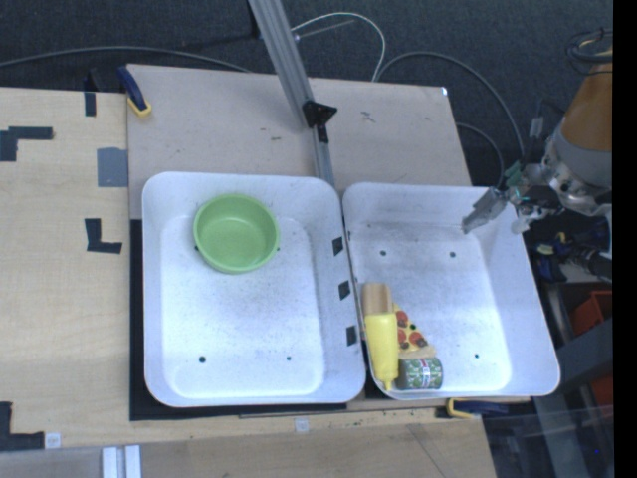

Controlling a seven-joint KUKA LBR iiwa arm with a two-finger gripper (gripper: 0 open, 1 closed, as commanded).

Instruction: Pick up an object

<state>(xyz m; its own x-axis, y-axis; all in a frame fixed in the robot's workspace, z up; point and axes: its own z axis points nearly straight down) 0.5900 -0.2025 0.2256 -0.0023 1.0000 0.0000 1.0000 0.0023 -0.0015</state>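
The grey two-finger gripper (pixel 485 210) hangs at the right white bin's (pixel 498 297) two o'clock rim; whether its claw is apart or together, I cannot tell. A yellow plastic banana (pixel 380 344), small green-labelled can (pixel 420 372) and wooden block (pixel 375 297) huddle at seven o'clock there.

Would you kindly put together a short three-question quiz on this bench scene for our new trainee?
1. True or false: the round green plastic bowl sits in the right white bin.
2. Which lies at the right bin's lower left corner? A) yellow plastic banana B) red mug C) blue sponge
3. Fill in: the two-finger gripper hovers over the right bin's upper ____ corner.

Key: 1 false, it sits in the left white bin; 2 A; 3 right.
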